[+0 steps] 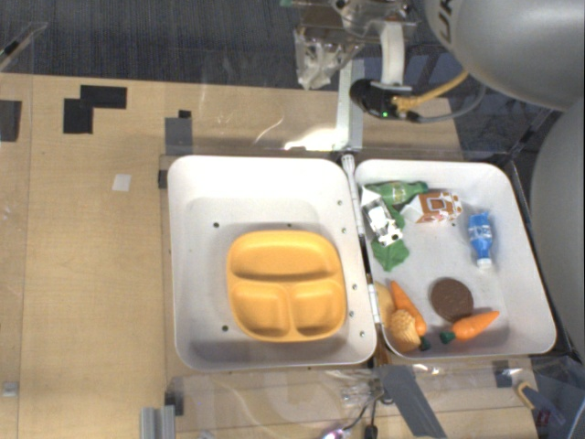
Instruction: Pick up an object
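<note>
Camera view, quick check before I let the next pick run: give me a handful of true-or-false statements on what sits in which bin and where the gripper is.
1. The yellow divided tray lies in the left bin. True.
2. The blue bottle lies in the left bin. False: it lies in the right bin, near that bin's right wall.
3. The gripper is down inside the right bin. False: it hangs above the bench beyond the bins' far edge.
4. The brown round cookie lies in the right bin. True.
5. The carrot rests on the yellow divided tray. False: it lies in the right bin's near part, beside the brown round cookie.
</note>
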`<state>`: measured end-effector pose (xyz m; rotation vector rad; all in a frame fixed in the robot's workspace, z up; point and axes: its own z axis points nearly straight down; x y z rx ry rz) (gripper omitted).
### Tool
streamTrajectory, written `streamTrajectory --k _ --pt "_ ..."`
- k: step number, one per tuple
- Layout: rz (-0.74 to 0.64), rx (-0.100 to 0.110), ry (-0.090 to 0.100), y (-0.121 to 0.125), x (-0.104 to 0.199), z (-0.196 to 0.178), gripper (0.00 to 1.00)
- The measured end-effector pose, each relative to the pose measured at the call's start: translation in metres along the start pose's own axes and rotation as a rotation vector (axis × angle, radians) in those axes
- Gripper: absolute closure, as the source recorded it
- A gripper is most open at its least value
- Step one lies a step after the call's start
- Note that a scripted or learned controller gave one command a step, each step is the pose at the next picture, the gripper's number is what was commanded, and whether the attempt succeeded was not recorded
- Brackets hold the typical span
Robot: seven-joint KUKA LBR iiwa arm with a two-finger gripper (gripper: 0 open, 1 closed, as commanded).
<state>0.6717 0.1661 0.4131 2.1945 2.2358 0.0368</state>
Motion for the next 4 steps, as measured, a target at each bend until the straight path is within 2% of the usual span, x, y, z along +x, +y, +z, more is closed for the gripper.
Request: streamTrajectory --k 2,3,4 --pt "-0.006 -0.009 0.003 0.002 0.002 -0.024 1.00" --pt "0.013 0.019 -0.009 -0.079 -0.034 0.021 1.00" --pt "0.059 0.021 -0.010 -0.069 -0.045 0.144 1.00"
